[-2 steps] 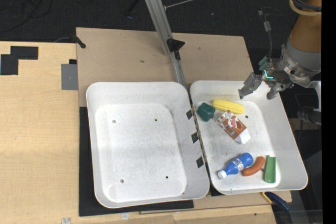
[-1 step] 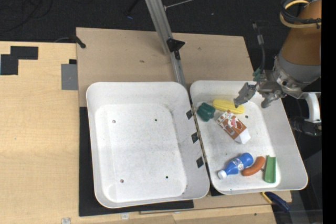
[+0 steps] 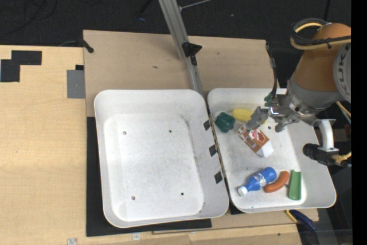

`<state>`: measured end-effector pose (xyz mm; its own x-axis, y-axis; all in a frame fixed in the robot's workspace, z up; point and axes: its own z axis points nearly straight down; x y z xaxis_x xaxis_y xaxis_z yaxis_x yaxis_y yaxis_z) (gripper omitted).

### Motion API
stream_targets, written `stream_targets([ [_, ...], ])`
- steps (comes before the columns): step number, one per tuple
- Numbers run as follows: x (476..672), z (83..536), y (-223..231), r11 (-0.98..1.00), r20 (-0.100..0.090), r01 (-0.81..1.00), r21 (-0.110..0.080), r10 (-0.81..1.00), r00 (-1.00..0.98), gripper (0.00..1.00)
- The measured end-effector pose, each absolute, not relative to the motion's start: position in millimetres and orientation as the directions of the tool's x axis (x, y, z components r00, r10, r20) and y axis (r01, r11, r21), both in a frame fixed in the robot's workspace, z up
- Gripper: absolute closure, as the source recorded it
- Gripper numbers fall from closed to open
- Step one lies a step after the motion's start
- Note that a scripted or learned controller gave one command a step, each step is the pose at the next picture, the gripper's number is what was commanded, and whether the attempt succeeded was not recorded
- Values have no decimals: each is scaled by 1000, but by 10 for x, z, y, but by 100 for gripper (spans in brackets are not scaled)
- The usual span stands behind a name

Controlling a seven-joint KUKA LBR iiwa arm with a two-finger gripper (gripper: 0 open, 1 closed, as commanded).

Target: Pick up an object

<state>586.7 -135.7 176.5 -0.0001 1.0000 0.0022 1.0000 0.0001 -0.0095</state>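
My gripper (image 3: 268, 120) hangs over the back part of the right bin (image 3: 324, 197), open, with nothing between its fingers. Just left of it lie a yellow piece (image 3: 242, 115) and a dark green cup-shaped piece (image 3: 225, 121). A red and white carton (image 3: 256, 140) lies just below the gripper, toward the front. Near the bin's front edge lie a blue bottle with a white cap (image 3: 259, 179), an orange sausage shape (image 3: 277, 182) and a green block (image 3: 295, 185).
The left bin (image 3: 102, 107) stands beside the right one, with small black clips (image 3: 213, 150) along the shared edge. A slanted aluminium bar (image 3: 172, 17) rises behind the bins. The grey and orange arm (image 3: 318, 69) comes in from the right.
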Motion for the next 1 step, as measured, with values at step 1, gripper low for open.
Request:
stream_targets([
  [1,5811,1137,-1396,-1,2,1000,-10,1000,1,0],
])
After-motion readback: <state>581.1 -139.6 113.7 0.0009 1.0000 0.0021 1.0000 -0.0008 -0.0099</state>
